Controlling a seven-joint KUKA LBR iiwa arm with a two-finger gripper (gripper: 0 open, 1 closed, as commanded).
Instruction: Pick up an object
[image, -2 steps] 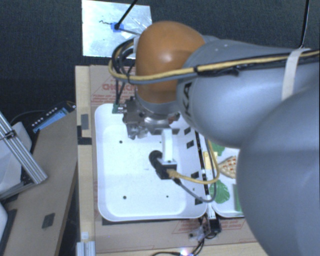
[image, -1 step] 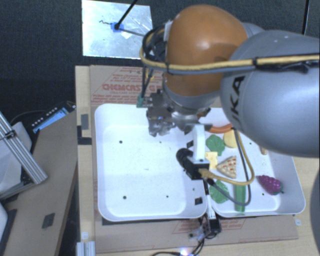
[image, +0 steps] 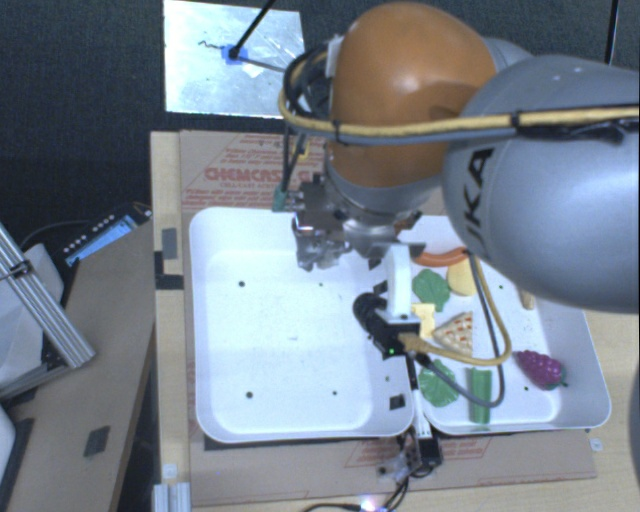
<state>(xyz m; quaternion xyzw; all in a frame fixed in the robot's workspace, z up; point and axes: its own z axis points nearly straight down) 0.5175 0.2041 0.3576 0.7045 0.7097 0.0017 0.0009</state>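
While my tool (image: 322, 250) hangs over the back of the left bin (image: 215, 330), I cannot tell how it is set. The toy food lies in the right bin (image: 580, 400), well apart from my tool. I see a pizza slice (image: 455, 331), purple grapes (image: 541, 368), a green stick (image: 479, 394), a green leaf (image: 432, 290), a yellow piece (image: 462, 281) and an orange piece (image: 440, 257). They look like small, light, hard plastic, maybe a bit slippery. I think the green stick is the easy one. Its long side runs from the back to the front of the bin, so I would pinch it across the thin middle.
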